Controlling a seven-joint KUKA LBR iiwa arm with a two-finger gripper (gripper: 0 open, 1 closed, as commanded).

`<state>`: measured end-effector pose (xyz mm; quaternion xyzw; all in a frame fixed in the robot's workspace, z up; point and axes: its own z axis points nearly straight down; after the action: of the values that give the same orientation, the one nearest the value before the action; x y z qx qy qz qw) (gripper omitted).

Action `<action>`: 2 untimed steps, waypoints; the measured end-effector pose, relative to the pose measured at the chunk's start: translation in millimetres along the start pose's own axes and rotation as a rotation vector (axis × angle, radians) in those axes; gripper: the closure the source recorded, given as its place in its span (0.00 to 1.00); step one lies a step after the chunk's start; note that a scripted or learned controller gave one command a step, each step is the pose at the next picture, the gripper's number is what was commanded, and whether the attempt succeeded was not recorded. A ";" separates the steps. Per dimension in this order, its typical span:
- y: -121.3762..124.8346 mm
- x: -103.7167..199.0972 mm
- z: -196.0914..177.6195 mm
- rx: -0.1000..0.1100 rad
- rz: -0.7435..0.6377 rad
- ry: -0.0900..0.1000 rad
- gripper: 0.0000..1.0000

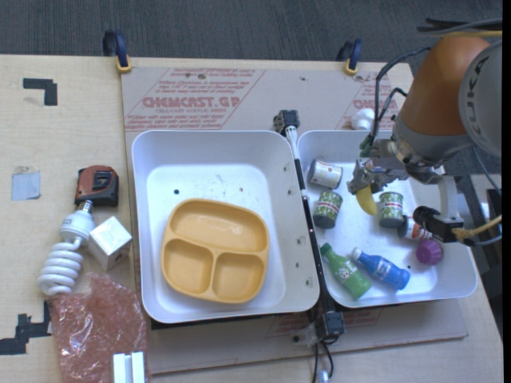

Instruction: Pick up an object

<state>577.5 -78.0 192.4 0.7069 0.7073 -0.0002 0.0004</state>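
Note:
My gripper (370, 175) hangs low over the upper middle of the right bin (459, 282), under the grey wrist and orange band. A yellow, banana-like object (366, 201) pokes out just below it, touching or very close; whether it is gripped is hidden. Around it lie a small silver can (325, 173), two green-labelled cans (327, 208) (390, 207), a green bottle (345, 270), a blue bottle (383, 268), a purple ball (429, 251) and a small red-and-white bottle (414, 230).
The left bin (152, 214) holds a yellow divided plate (214, 250). On the bench to the left lie a tape measure (97, 187), a spiral light bulb (68, 250), a white cube (110, 238) and pink bubble wrap (96, 325).

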 end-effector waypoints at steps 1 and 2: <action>-57.9 -0.5 0.1 0.000 0.002 0.000 1.00; -99.6 -9.8 0.2 0.000 0.002 0.001 1.00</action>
<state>477.9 -87.9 192.2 0.7075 0.7067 -0.0001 0.0001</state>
